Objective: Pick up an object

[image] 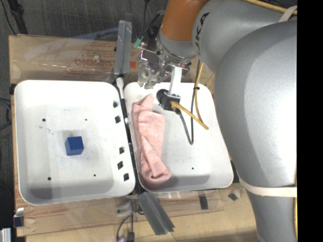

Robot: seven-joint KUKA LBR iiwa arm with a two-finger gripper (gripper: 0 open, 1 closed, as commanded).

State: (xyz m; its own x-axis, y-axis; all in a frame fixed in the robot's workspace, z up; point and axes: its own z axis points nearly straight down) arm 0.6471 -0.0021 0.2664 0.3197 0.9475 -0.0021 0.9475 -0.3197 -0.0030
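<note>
**Over right bin: gripper low at cloth's top end**

At the right bin's (214, 150) far-left corner, the gripper (150, 78) sat low, just above the upper end of the cloth (151, 140). Finger state: can't tell, the tips were lost in clutter and glare.

Cloth: pink, soft, crumpled, a long strip lying along the bin's left wall, bunched and rounded at the near end. Top end rose slightly toward the gripper; contact unclear.

Cube (74, 145): blue, hard-edged, small, lay alone on the left bin's (30, 100) floor, well apart from the arm.

Bins: white, shallow, glossy plastic, rounded corners, touching side by side on a brown bench (60, 54).

Arm (252, 59): bulky grey link filled the right side, orange band (184, 9) above the wrist, wrist pointing down and left. A yellow cable (192, 116) and a black one trailed off the wrist over the bin floor.
</note>
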